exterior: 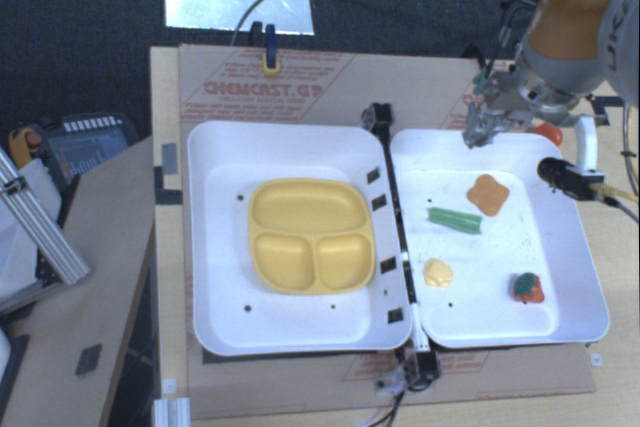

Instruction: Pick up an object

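claw [482, 137] over right bin [575, 245] rim at 12 o'clock, grip state unclear. cookie [488, 194], green stick [455, 219] near centre; far edge open.

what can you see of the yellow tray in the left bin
The yellow tray looks like smooth plastic, a rounded rectangle with three hollows: one wide one along the far side and two smaller ones along the near side. It lies flat, right way up, about in the middle of the left bin, resting on the bin's white floor. It sits slightly turned against the bin's edges. Nothing lies in it and nothing else touches it.
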`<act>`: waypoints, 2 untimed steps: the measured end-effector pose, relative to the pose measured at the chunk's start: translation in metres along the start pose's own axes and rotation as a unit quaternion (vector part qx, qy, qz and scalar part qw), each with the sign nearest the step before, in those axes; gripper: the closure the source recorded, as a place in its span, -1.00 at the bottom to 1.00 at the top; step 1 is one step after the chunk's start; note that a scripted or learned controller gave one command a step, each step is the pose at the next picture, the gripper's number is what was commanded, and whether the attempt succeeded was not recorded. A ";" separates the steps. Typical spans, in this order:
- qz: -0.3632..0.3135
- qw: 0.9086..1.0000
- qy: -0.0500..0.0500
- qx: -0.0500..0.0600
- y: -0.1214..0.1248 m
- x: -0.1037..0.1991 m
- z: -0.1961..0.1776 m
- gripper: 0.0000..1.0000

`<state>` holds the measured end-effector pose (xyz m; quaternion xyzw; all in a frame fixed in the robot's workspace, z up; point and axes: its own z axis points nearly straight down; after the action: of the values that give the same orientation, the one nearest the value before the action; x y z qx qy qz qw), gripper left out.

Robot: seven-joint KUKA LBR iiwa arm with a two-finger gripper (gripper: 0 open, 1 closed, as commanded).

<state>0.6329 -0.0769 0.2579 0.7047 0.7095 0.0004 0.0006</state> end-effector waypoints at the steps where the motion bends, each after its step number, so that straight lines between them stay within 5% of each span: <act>1: 0.001 1.000 0.000 0.001 -0.017 0.054 0.011 1.00; 2: 0.000 1.000 0.000 0.000 -0.025 0.105 0.006 1.00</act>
<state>0.6069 0.0274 0.2516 0.7047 0.7095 0.0004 0.0000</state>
